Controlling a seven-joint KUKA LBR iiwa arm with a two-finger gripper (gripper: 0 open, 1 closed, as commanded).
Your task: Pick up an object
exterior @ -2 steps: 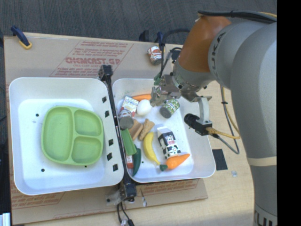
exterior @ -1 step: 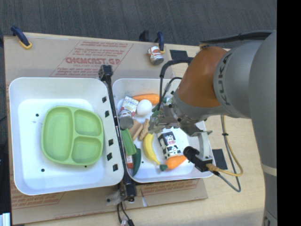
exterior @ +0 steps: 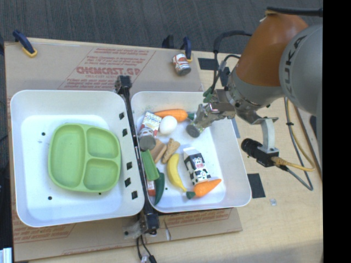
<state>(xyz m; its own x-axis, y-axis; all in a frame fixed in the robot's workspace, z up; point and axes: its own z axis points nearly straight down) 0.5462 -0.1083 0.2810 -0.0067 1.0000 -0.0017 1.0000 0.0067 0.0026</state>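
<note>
Your grey KUKA arm with its orange band reaches in from the right, its two-finger gripper (exterior: pixel 198 120) hanging low over the upper right part of the right-hand shallow white bin (exterior: pixel 237 163). Whether it is open or shut, you cannot tell from this slant, and nothing can be made out in its grasp.

The pickable objects lie heaped toward that bin's left wall and middle: a long orange toy carrot (exterior: pixel 173 114) and a white egg (exterior: pixel 168 125) just left of the gripper, a small grey round lump (exterior: pixel 193 130) right under its tip, a yellow toy banana (exterior: pixel 175 172), a small black-and-white milk carton (exterior: pixel 196 166) and a second orange carrot (exterior: pixel 206 187) near the front rim. The grey lump and the carrot seem the likeliest targets, being nearest the tool.

The clutter probably comes of loose tipping, so pieces touch and overlap along the left wall. The bin's right side is bare floor, giving you room to descend there; the near wall and rim stand close beside the wrist.

The left white bin (exterior: pixel 22 147) holds a light green three-compartment plastic plate (exterior: pixel 84 156), well apart. A small tin can (exterior: pixel 181 63) stands on the cardboard beyond the bins.
</note>
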